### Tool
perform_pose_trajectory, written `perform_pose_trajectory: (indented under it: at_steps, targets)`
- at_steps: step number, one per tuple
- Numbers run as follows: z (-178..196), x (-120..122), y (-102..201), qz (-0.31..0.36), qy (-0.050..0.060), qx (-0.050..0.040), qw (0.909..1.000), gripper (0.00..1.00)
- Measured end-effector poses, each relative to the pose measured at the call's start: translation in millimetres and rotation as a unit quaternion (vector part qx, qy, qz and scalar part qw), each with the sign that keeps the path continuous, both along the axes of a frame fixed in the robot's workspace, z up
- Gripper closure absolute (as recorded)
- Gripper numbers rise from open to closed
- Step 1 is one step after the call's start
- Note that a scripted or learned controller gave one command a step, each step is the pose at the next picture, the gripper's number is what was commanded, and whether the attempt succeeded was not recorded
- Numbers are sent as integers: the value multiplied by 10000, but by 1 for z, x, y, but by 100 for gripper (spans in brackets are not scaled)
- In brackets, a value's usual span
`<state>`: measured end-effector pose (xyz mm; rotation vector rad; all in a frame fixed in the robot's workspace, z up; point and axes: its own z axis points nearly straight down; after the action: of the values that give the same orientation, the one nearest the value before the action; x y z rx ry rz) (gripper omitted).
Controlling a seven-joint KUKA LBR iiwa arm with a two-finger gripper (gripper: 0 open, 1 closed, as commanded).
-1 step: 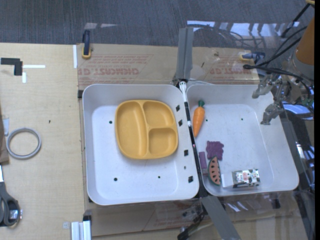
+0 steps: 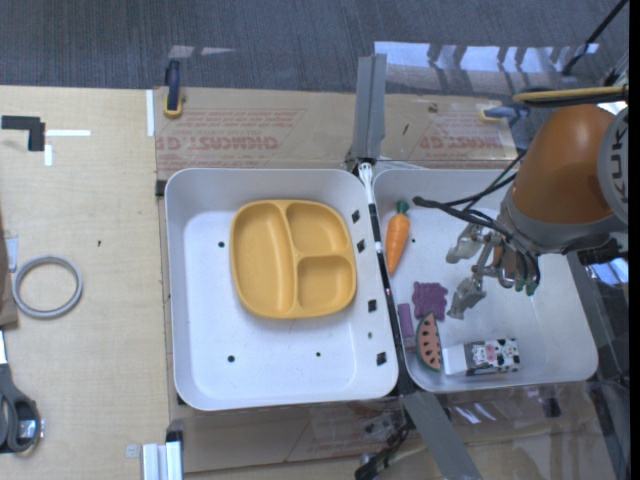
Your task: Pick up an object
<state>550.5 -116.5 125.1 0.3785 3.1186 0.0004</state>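
Note:
In the right bin (image 2: 560,368) lie a toy carrot (image 2: 397,240) near the left wall, a purple grape bunch (image 2: 429,297), a watermelon slice (image 2: 429,342) and a small white carton with a cow print (image 2: 491,356) near the front. My gripper (image 2: 466,276) hangs over the middle of this bin, right of the grapes and above the carton. Its metal fingers (image 2: 463,297) point toward the left, and nothing shows between them.
The left bin (image 2: 200,368) holds a yellow divided plate (image 2: 294,258). On the wooden bench to the left lie a roll of tape (image 2: 44,286) and scissors (image 2: 18,420). A grey post (image 2: 369,108) stands behind the bins' shared wall.

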Motion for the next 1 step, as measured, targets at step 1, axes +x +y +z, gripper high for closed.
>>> perform_pose_trajectory:
  at_steps: [1]
  targets:
    - [0,0,0,-3,0,-1,10000,0]
